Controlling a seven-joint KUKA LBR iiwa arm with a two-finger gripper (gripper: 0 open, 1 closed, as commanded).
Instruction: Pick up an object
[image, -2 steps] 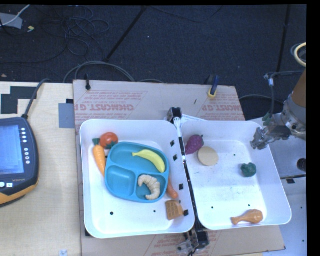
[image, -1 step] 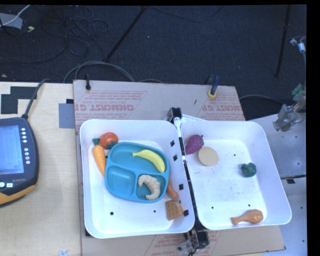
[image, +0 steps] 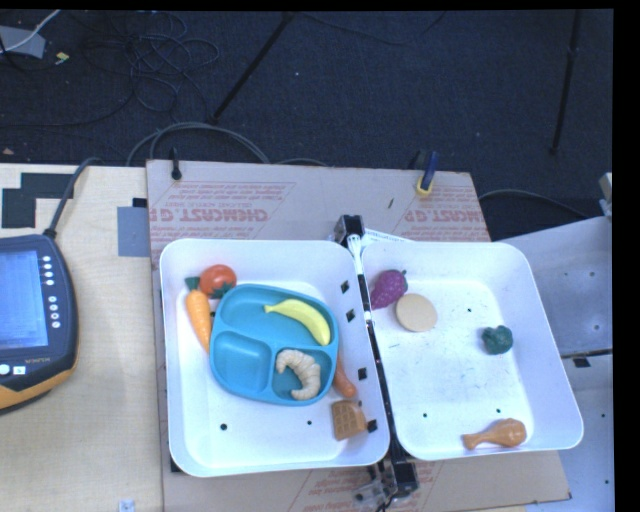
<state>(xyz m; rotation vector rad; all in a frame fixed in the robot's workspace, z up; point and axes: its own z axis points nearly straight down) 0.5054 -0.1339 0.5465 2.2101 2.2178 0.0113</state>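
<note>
Grey screen box (image: 30, 310) lies at the bench's left edge. Next I see the left bin (image: 185, 440). A tomato (image: 217, 278) and a carrot (image: 200, 318) sit near its top left corner, by a blue plate (image: 240, 360). A banana (image: 302, 318) and a shrimp (image: 302, 372) lie on the plate. A cracker (image: 347, 419) lies near the bin's bottom right corner. In the right bin (image: 545, 400), a purple toy (image: 388, 288) touches a tan disc (image: 416, 313) near the top left corner. A green toy (image: 497, 340) sits by the right edge, and a drumstick (image: 495, 435) by the bottom edge. I cannot tell if the claw is apart or together.
</note>
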